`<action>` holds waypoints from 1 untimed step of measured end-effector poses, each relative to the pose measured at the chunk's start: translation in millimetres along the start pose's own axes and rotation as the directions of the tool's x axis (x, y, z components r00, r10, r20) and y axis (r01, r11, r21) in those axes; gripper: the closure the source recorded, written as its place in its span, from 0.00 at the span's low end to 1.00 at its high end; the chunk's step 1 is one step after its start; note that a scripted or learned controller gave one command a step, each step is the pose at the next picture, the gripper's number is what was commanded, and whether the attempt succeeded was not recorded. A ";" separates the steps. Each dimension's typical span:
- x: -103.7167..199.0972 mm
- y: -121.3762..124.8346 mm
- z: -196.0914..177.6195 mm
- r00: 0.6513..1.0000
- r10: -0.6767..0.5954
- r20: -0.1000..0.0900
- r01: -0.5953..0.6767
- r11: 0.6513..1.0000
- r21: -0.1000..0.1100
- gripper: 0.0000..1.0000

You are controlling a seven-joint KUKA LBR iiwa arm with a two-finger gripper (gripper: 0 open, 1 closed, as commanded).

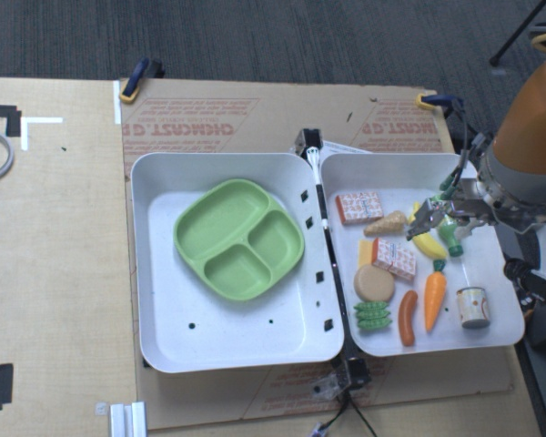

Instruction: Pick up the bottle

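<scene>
Over the right bin point(491, 335), the gripper point(434, 218) hangs above the green bottle point(451, 237), finger state unclear

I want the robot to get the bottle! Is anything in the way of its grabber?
Nothing visible stands between them. The gripper hangs right by the green bottle in the right bin. But a yellow banana lies close against the bottle, next to the gripper, so it might get bumped or grabbed instead.
</scene>
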State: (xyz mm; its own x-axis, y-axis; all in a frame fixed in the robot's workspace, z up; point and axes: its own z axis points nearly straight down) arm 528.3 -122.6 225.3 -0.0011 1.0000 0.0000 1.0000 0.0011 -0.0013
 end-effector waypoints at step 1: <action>-0.3 0.8 -9.5 1.000 0.000 0.001 0.000 1.000 -0.001 1.00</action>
